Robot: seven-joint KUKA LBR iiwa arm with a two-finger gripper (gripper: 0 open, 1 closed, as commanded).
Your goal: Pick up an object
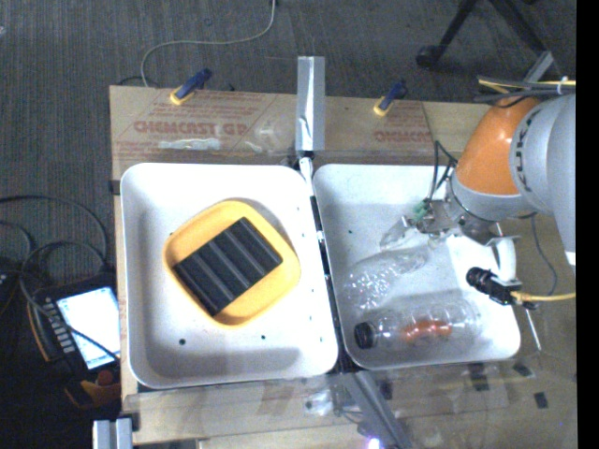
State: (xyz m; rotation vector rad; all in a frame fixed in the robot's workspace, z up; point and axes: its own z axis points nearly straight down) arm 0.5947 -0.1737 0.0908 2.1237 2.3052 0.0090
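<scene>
The right bin (360,195) holds a clear plastic bottle (421,325) lying on its side near the front, with a black cap on its left end and something orange inside. A second crumpled clear bottle (379,279) lies just behind it. A small clear piece (401,234) rests further back. My gripper (428,217) hangs low over the back right of this bin, right beside the small clear piece. In the left bin (150,195) sits a yellow rounded block with a black ribbed top (232,262).
A metal post (309,101) stands at the back between the two bins. Two blue and yellow clamps (190,85) hold the board at the rear. The arm's orange band (496,157) looms over the right bin's far right. Cables (505,293) run along its right rim.
</scene>
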